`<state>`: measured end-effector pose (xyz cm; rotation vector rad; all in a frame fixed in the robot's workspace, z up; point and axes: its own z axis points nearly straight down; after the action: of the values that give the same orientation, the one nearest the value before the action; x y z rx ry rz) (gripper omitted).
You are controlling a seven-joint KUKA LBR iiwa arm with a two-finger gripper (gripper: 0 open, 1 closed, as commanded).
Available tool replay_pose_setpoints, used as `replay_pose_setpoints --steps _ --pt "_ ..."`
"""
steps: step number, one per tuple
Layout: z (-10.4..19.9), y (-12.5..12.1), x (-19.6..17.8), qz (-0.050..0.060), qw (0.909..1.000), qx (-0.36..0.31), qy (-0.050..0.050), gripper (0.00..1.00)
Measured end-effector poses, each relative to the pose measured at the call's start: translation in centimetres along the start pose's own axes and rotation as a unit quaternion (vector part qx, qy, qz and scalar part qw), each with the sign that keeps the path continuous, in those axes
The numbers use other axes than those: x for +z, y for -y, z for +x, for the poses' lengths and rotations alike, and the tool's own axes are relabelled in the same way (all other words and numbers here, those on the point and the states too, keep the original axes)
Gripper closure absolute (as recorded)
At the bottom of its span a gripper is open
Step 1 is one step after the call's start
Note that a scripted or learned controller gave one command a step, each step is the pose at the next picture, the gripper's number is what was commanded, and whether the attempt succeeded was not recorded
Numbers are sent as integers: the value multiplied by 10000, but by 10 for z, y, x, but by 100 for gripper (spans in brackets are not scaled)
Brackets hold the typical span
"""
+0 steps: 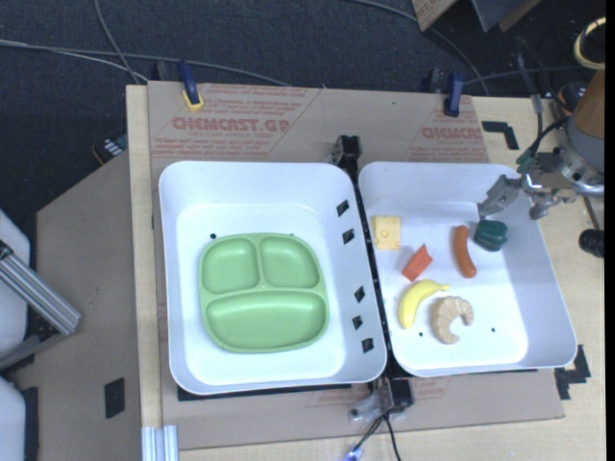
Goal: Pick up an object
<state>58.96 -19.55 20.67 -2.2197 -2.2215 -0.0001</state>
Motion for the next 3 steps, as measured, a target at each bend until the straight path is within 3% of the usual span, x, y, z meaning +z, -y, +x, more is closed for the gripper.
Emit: replay_pose_setpoints --steps 2,3 --pt "-10 -12 104 16 10000 3 -1 0" --pt "-9 -12 123 15 10000 2 -4 0"
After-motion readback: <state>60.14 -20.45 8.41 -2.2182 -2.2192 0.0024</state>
